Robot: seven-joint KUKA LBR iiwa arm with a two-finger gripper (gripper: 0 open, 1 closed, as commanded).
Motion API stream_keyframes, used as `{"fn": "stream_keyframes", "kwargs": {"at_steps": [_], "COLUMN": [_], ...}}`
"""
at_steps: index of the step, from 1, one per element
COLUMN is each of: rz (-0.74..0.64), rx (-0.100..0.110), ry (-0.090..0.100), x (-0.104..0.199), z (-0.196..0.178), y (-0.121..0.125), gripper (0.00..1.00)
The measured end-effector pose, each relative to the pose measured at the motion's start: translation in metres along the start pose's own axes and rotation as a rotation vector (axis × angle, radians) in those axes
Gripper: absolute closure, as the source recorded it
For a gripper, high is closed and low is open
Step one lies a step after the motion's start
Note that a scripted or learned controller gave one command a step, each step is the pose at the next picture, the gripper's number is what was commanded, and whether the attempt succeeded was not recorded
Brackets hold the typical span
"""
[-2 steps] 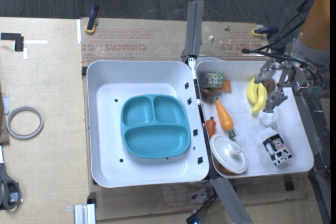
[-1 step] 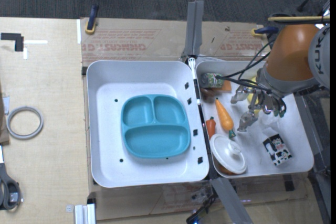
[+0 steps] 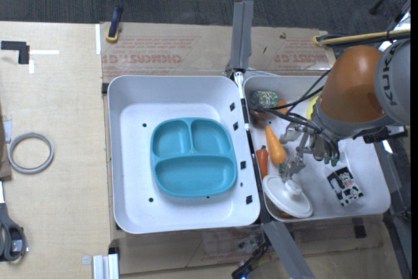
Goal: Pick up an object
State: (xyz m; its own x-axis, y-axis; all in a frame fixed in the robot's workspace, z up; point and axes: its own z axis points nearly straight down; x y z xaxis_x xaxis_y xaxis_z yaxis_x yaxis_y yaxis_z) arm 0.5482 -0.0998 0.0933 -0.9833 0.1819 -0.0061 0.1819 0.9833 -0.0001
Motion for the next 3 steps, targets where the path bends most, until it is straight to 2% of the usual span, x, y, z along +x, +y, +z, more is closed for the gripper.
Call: {"fn": "stream_keyframes", "kwargs": {"at_steps": [1, 2, 3], "rz": [0.181, 0.378, 0.407], "rx": [0.001, 0.001, 0.002], "ry": [-0.003, 0.003, 0.003], "x": [0.0073, -0.0021, 0.0033], "z": [-0.0009, 0.0011, 0.0011], "y": [0.0048, 0.0048, 0.0063], "gripper": [0.00, 0.00, 0.00]}}
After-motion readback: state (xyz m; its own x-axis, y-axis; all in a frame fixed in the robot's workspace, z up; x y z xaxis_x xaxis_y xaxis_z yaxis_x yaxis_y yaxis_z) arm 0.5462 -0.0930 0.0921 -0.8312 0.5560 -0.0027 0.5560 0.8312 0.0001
